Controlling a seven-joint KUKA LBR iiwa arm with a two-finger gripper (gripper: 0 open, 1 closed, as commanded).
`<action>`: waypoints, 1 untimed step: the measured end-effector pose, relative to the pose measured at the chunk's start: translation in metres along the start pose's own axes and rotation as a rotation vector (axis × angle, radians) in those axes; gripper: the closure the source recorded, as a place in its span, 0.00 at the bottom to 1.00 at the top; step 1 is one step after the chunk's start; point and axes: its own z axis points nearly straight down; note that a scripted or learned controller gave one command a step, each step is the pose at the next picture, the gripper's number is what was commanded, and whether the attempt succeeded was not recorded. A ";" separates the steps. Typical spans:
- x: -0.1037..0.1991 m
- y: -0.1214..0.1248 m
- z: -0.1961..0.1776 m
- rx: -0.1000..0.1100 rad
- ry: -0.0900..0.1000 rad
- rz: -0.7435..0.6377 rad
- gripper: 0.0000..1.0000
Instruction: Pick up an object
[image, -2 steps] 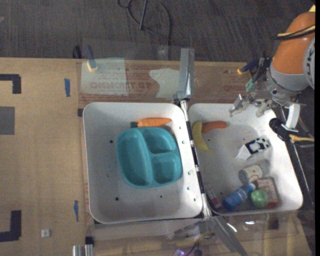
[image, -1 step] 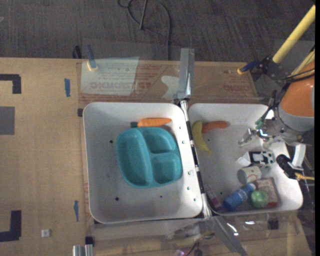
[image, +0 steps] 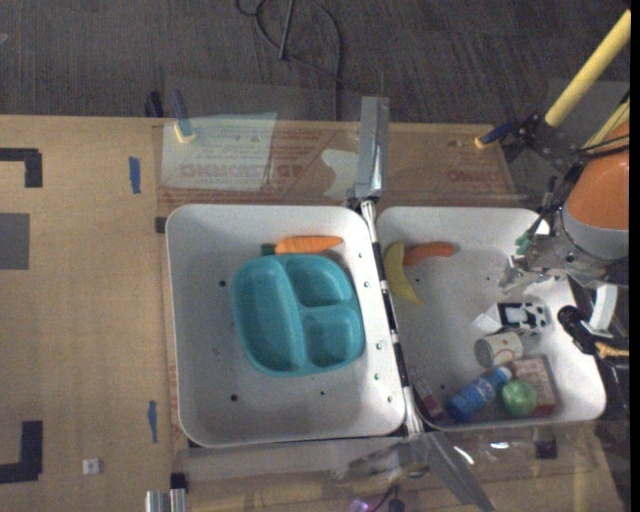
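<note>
Brown bench (image: 80, 330) carries two white bins. Right bin (image: 450, 232) holds banana (image: 401, 275), carrot (image: 429, 252), bottle (image: 477, 396), cup (image: 498, 348). Tool (image: 527, 262) hangs at that bin's far right; finger state cannot be told. Nothing visibly lifted; pick judged outstanding.

L bin (image: 200, 400): teal 3-part tray (image: 298, 313), carrot (image: 308, 243) at its top edge. R bin (image: 440, 350): banana (image: 400, 275), blue bottle (image: 478, 395), green ball (image: 518, 396); gripper (image: 528, 262) above its R side.

Tan bench top (image: 80, 330) with black and blue tape marks, dark carpet (image: 450, 50) beyond.
</note>
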 end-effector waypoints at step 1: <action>0.000 0.000 0.000 0.001 0.001 0.000 0.00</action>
